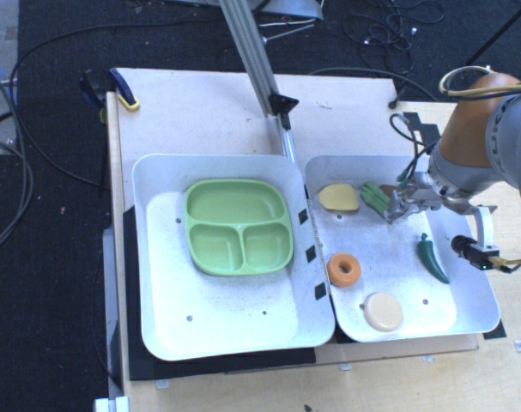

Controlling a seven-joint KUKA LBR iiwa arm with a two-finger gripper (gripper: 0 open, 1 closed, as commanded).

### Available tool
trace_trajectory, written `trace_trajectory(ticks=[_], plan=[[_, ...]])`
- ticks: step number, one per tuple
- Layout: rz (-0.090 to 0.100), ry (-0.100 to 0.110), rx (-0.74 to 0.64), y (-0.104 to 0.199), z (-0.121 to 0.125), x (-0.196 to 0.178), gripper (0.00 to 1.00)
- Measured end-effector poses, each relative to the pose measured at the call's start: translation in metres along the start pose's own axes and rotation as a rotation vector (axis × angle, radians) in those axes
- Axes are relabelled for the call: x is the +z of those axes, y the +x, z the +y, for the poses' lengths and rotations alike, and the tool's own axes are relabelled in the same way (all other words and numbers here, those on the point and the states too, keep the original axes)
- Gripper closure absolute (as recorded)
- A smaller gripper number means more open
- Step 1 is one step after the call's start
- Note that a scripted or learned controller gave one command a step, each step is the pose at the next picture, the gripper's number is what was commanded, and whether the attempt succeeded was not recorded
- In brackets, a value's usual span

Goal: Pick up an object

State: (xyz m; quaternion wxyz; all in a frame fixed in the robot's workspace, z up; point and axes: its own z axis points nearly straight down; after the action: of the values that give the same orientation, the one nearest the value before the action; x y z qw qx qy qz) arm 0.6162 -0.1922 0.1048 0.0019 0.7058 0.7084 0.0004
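While the arm (479, 140) reaches in from the desk's right edge, its tool (400, 202) sits low over the far part of the right bin (466, 312), right at a green flat object (376, 198) that lies tilted near that bin's far wall. Whether the tool has closed on that green piece or merely touches it cannot be told, because the metal parts and the object overlap from above.

Just left of the green piece, close beside it, rests a yellow rounded object (338, 197). Nearer the desk's front edge, an orange ring like a doughnut (343, 269) lies by the bin's left wall, and a pale cream disc (383, 310) lies beyond it toward the bin's front corner. A dark green pepper-shaped object (432, 257) lies toward the bin's right side, apart from the others.

The left bin (161, 316) carries a light green divided plate (239, 226) with three compartments, set toward its far half. A slanted metal bar (251, 45) runs from beyond the desk's far edge down to the spot where the two bins meet.
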Motion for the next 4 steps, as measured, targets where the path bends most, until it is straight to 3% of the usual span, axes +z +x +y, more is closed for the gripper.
trace_trajectory(ticks=[3, 4], plan=[[-0.001, -0.005, 0.001, -0.004, 0.009, -0.141, 1.00], [0.004, 0.004, -0.004, 0.057, 0.009, -0.136, 1.00]])
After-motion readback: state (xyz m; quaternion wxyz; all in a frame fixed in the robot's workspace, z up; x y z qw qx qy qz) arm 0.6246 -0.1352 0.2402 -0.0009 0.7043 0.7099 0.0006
